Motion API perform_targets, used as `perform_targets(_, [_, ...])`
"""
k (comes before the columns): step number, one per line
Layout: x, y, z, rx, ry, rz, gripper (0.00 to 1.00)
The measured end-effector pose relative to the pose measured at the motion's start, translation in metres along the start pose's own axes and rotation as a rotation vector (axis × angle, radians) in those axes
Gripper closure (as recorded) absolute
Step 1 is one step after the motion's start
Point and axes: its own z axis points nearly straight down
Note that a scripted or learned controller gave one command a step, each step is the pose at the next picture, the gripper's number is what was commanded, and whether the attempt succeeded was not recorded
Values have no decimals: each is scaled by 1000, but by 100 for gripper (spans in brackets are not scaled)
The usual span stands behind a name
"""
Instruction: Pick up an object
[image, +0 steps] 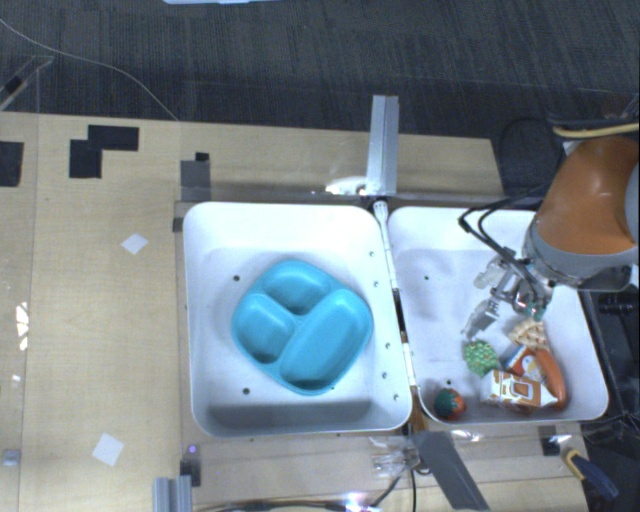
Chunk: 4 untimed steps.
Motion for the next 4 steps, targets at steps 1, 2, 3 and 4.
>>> perform_targets(1, [47,-43,41,1,1,302,0])
perform_targets(2, [41,-70,44,-2,-1,494,0])
perform_targets(3, [23,-73,26,-12,25,792,0])
perform_targets(4, [44,-65,39,2,1,531,0])
